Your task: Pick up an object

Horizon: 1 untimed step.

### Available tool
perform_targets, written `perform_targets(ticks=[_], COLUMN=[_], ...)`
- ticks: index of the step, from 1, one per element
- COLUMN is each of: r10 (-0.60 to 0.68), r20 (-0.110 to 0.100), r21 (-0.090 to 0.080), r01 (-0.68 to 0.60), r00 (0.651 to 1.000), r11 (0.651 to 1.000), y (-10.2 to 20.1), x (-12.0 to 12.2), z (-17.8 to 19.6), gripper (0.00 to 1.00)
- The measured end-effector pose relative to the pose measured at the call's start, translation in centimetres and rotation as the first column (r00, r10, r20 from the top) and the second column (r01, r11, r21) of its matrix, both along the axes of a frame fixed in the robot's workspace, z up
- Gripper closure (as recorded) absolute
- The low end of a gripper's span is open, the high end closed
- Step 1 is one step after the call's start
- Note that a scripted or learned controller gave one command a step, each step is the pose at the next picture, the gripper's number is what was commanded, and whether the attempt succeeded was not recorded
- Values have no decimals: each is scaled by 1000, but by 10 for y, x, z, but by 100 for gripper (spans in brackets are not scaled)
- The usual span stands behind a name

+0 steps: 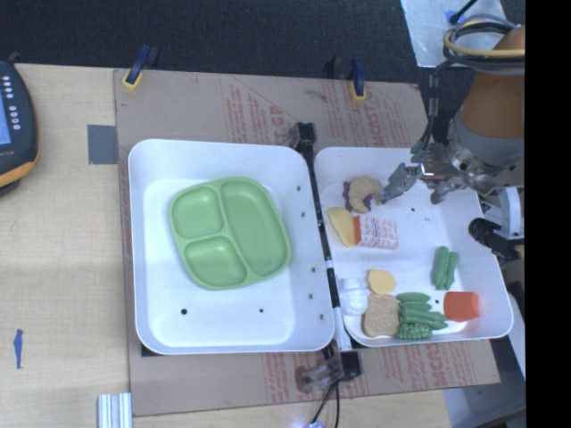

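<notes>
My gripper (pixel 412 184) hung over the right bin (pixel 486 230), by its far edge, just right of the cookie (pixel 363 192); whether it was open or closed, I could not tell. The wrapper (pixel 378 232) lay below the cookie. A green tray (pixel 230 232) sat in the left bin (pixel 152 266).

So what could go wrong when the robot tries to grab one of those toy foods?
The gripper hangs near the brownish toy, which lies close beside the yellow piece and a packet, so it might nudge those instead. The green beans are piled against the bread slice, so those could be knocked too.
</notes>
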<state>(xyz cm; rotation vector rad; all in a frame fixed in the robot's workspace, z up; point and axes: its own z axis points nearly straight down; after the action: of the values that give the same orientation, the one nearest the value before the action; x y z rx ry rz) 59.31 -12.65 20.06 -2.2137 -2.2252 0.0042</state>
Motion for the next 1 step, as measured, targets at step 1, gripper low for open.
perform_targets(ticks=[1], r10=[5], r20=[-6], r21=[0], r01=[-5], r00=[1000], r11=[1000], y=[6], x=[38], z=[-101], gripper=[0])
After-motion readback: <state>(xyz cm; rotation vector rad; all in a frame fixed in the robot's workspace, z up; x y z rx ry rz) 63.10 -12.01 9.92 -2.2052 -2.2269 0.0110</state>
